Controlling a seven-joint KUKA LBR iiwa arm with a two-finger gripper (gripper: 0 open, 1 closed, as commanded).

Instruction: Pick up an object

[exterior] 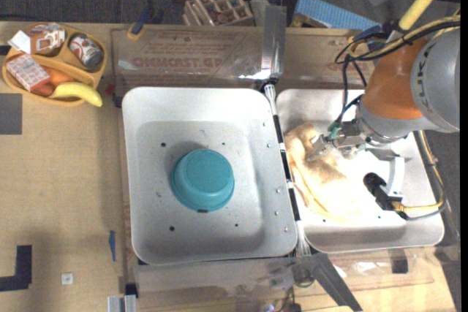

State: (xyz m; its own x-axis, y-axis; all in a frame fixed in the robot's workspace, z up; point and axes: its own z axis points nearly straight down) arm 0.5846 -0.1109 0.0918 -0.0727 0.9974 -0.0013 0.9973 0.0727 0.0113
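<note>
Cream cloth, crumpled and stained tan, lay to the right of the teal bowl, across the wall that parts the two bins; it was the thing nearest your gripper, so I judge it the object you were after. You would have seen the gripper right of the bowl and a little above its level, down on the cloth's upper folds, touching or all but touching; the slant of the camera did not settle which. Whether it was released or clenched I could not tell, the view being too coarse there; nothing of the cloth showed raised off the bin floor, so you could not count it as held. The arm, grey with its orange band, came in from farther right of the bowl and bent low over the right bin; that low reach suits a soft, flat thing, which must be pinched at a raised fold. The bowl sat upside down in the middle of the left bin, well apart from the gripper; rim down and smooth-backed, it would offer little to pinch, which may be why the cloth was the better choice. Up and far to the left of the bowl, outside the bins, a yellow tray held a banana; it played no part. My guess is that you stood at the grasp itself, the lift not yet made; the risk was a thin pinch that slips as the cloth drapes.
</note>
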